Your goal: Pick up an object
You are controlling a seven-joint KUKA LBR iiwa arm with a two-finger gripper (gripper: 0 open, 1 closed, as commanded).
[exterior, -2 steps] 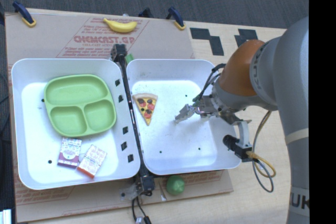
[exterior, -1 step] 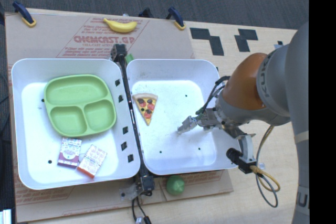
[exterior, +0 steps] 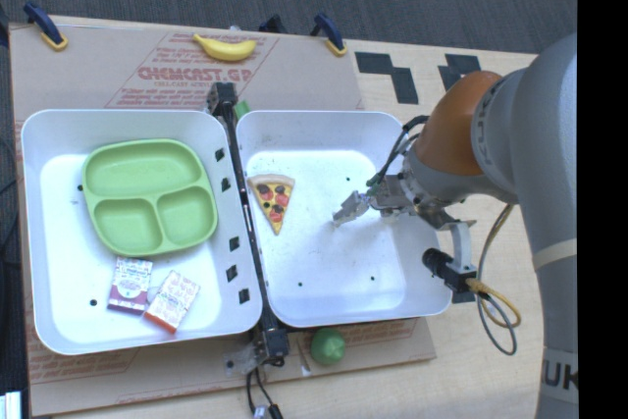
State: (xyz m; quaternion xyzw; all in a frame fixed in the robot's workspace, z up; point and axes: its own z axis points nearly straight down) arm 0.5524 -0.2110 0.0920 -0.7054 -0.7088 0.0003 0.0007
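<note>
A grey robot arm with an orange band reaches in from the right, over the right-hand bin (exterior: 392,304) of two white bins set side by side. Its gripper (exterior: 345,210) hangs above bare bin floor near the bin's centre. The two fingers look slightly parted with nothing between them, though they are small and hard to read.

The likeliest target is a toy pizza slice (exterior: 273,200). It lies flat in the same bin, close to the left wall, at about nine o'clock from the gripper and clearly apart from it. Its long axis runs roughly twelve to six. The crust is the wide end at twelve o'clock and the tip points to six o'clock, leaning slightly right.

In my judgement this is the approach step: nothing is held and nothing is touched yet. The next move calls for travel toward nine o'clock until the gripper is over the slice. The fingers should then close across its narrower width, from the three and nine o'clock sides, after a straight descent. The slice is thin and flat, so the fingertips would need to reach almost to the floor.

The left bin (exterior: 39,240) holds a green tray (exterior: 147,191) and two small packets (exterior: 152,294) at six o'clock from it.
</note>
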